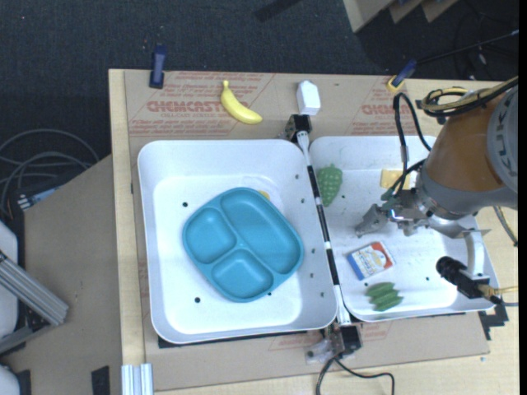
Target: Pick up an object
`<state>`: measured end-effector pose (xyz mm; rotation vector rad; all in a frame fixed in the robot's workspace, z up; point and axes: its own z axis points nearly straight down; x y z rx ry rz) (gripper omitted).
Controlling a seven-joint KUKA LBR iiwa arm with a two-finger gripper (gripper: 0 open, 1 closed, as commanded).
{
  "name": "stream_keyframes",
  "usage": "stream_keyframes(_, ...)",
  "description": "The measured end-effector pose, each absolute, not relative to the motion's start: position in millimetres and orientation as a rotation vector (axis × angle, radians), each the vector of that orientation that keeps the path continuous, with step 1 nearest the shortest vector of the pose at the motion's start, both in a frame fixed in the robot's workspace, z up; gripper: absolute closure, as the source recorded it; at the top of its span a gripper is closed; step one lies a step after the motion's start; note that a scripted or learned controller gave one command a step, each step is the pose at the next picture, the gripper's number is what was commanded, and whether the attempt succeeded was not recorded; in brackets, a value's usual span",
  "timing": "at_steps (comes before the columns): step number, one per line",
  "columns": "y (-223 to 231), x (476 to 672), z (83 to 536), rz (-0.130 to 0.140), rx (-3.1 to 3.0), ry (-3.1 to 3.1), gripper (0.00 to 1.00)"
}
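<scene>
Tool: I see my tool (380, 218) low over the right bin (354, 151), near the middle of it. The arm (465, 159) comes in from the right side. Its two fingers look spread apart, with nothing between them.

Nearest candidate: the small card packet (370, 260), white and blue with a red mark. It lies flat on the bin floor, just below the tool and slightly toward the camera.

Axis of the packet: its long side runs about left to right with a small tilt, the right end higher in the view. I judge that the fingers should close across the short side.

Other things in the right bin: a green grape-like bunch (329, 183) near the divider, its long axis running up and down the view; a green leafy piece (383, 295) at the front edge, lying left to right; a yellow block (392, 178) at the back, partly behind the arm.

Left bin: a blue divided plate (240, 243), well apart from the tool.

Table: a banana (239, 105) lies outside the bins, at the back.

Judgement: no object is picked yet; the packet asks for the shortest move.
</scene>
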<state>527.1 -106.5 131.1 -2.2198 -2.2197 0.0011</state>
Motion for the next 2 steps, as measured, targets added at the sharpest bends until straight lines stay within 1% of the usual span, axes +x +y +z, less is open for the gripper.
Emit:
stream_keyframes(1,-98.3,509.6,84.1,0.001,-2.221,-2.219,0.00)
stream_keyframes(2,-138.7,600.5,85.0,0.000,-2.222,-2.222,0.00)
